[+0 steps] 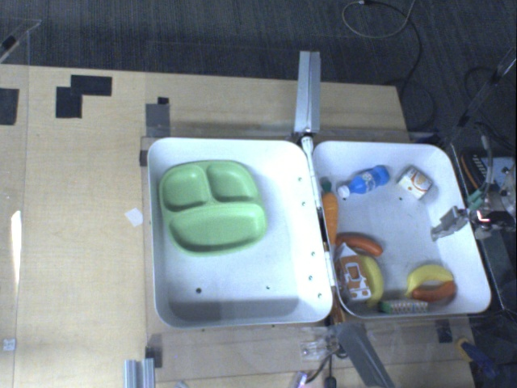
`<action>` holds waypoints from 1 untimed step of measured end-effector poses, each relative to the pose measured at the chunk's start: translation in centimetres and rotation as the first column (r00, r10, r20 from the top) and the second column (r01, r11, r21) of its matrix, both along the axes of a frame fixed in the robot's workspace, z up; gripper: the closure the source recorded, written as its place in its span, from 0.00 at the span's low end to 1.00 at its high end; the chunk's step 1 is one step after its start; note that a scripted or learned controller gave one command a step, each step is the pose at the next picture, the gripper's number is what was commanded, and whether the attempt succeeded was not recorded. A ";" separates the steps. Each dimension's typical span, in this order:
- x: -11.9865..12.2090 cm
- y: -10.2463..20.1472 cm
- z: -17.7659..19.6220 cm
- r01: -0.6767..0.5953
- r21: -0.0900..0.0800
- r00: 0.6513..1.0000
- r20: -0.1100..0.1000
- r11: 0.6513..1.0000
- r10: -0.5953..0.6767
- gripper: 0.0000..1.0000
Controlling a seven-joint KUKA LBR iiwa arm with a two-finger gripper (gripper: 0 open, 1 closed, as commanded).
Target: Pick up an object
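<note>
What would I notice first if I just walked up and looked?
Probably the big green divided plate, alone in the left bin. Next, the right bin with its jumble: a blue bottle, a carrot and yellow bananas, with the end effector at its right edge.

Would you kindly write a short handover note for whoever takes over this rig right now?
Claw: at the right bin's right edge, holding nothing visible; finger state unclear.
Right bin: blue bottle, small carton, carrot, sausage, snack packet, two bananas.
Left bin: green divided plate.
Done: nothing picked yet.
Left: choose an object, grasp, lift.
</note>
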State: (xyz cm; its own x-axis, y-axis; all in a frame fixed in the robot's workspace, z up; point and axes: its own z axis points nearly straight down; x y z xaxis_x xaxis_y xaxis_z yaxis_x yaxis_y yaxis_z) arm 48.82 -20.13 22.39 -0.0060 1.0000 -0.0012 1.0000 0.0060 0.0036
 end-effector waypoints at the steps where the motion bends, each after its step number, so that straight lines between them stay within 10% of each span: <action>1: 0.2 0.1 1.1 -0.004 -0.001 1.000 0.005 1.000 0.004 1.00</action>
